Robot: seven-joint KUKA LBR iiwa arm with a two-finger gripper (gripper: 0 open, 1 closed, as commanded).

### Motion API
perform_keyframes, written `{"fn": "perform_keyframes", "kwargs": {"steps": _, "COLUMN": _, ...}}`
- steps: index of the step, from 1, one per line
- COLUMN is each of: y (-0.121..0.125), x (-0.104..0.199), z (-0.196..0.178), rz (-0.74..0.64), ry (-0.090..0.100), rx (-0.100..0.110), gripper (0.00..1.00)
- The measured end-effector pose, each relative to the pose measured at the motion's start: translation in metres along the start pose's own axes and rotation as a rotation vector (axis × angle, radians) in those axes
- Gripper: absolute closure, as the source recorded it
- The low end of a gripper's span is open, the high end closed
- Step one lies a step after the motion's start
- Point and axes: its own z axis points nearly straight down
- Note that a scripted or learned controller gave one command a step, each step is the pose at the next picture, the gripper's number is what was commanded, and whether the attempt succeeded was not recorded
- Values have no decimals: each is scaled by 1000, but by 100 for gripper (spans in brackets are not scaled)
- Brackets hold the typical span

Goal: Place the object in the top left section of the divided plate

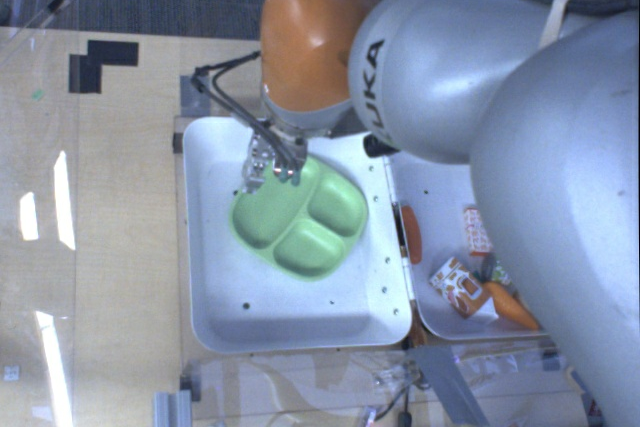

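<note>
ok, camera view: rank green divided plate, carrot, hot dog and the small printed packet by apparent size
Largest to smallest as they look:
1. green divided plate, by far
2. hot dog
3. carrot and small printed packet: too close to call, and the arm covers part of the carrot

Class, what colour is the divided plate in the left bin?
Light green; the divided plate shows clearly in the camera view.

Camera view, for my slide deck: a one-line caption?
Gripper over green divided plate's upper-left section in left bin.
</note>
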Motion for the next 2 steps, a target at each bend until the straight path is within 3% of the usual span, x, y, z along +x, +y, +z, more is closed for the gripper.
{"fn": "perform_keyframes", "kwargs": {"steps": 1, "y": 16, "x": -24, "z": 92, "rz": 12, "ry": 0, "rx": -4, "gripper": 100}}
{"fn": "perform_keyframes", "kwargs": {"steps": 2, "y": 19, "x": -49, "z": 2, "rz": -29, "ry": -2, "rx": -1, "gripper": 100}}
